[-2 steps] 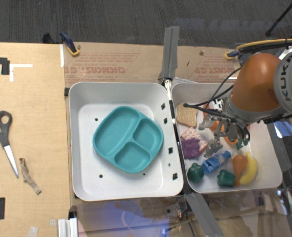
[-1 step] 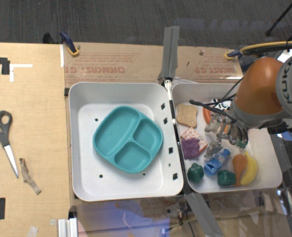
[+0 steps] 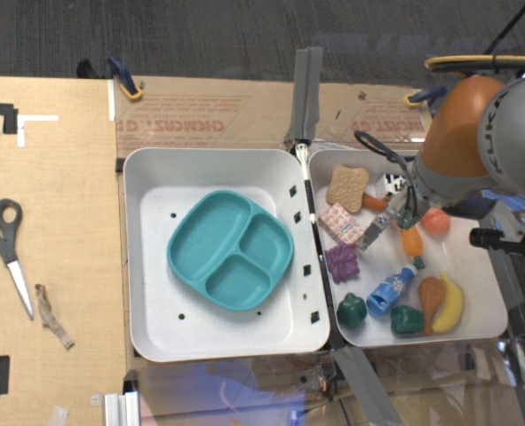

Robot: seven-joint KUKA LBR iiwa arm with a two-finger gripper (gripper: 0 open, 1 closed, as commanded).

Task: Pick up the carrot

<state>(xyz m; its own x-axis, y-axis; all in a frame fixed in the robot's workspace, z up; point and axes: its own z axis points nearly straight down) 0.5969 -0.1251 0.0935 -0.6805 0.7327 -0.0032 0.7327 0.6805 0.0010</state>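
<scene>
Camera view: your gripper (image 3: 395,216) hangs low in the right bin (image 3: 484,327), near its middle, beside the pink wafer (image 3: 342,224) and toast slice (image 3: 347,186). Whether the fingers are apart or together you cannot tell — too small and dark here. The carrot (image 3: 431,297) lies well apart from it, toward the bin's near right corner, touching the banana (image 3: 450,305). It looks orange and tapered, probably point down — green top blurred. The left bin (image 3: 147,238) holds a teal plate (image 3: 231,250).
</scene>
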